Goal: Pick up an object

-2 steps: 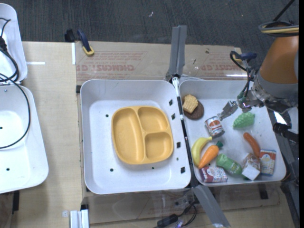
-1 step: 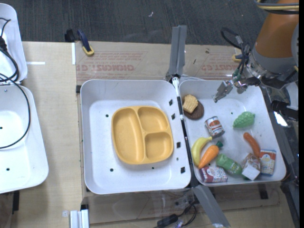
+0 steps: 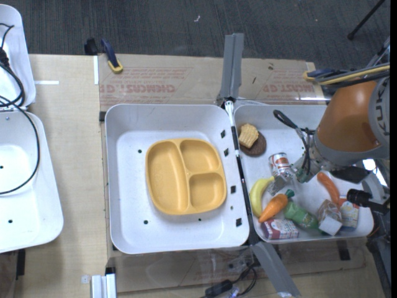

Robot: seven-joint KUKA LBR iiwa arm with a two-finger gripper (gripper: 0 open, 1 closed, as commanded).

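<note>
Tool [image 3: 289, 180] amid can [image 3: 280, 162], banana [image 3: 258, 195], carrot [image 3: 273, 207].

You see a yellow divided plate [image 3: 186, 176] lying flat in the left bin [image 3: 118, 185], a flattened cardboard sheet [image 3: 161, 79] under both bins, and a black cable [image 3: 25, 141] at far left

The arm [image 3: 347, 126] covers the right part of the right bin [image 3: 291, 109], so what lies under it is hidden. The gripper [image 3: 296, 174] is small and dark, and its tip is not clear. The orange pepper [image 3: 329, 187] is half hidden behind the wrist. The labels on the can [image 3: 280, 164] and on the carton [image 3: 278, 229] are too small to read. At the left edge, a white tray [image 3: 25, 185] is cut off.
</note>
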